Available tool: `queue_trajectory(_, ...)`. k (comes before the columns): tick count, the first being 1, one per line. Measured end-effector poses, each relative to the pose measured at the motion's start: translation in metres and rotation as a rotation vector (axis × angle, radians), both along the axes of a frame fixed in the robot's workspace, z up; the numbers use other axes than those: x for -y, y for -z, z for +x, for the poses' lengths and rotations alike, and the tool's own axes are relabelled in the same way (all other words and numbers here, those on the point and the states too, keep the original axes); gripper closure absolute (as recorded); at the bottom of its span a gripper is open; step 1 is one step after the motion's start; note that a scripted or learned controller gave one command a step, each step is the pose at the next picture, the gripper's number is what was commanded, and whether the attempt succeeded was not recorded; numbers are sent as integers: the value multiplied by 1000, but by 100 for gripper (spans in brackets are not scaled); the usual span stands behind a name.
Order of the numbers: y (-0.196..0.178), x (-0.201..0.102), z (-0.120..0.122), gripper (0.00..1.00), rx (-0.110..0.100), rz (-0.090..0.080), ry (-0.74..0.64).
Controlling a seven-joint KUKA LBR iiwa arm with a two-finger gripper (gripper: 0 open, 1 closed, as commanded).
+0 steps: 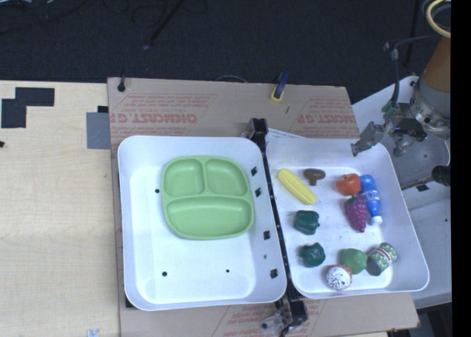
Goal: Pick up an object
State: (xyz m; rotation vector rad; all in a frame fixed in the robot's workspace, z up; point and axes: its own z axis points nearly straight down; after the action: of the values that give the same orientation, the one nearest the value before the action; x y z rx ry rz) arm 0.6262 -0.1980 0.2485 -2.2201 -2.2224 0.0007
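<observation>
The right bin (412, 243) holds several small toys: a yellow corn cob (296, 186), a brown mushroom (314, 176), an orange-red tomato (348, 183), a blue bottle (369, 194), purple grapes (357, 213), two dark green vegetables (307, 220) (312, 254), a white speckled ball (338, 278), a light green fruit (354, 260) and a small can (382, 258). My gripper (381, 143) hovers over the bin's far right corner, above and to the right of the tomato. Its fingers are spread open with nothing between them.
A light green divided plate (207, 197) lies in the left bin (140, 254). Both bins rest on a cardboard sheet (191, 111). A black clamp (257, 128) sits where the bins meet at the back, and a blue-yellow clip (279, 87) lies on the cardboard's far edge.
</observation>
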Motion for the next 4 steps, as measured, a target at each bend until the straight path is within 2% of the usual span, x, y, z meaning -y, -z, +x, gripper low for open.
queue_trajectory(1,62,4,2,0,-7,2,-1)
queue_trajectory(2,106,2,5,0,-6,1,-4)
queue_trajectory(3,141,-3,9,0,6,6,-7)
queue_trajectory(4,134,-1,8,100,1,1,-8)
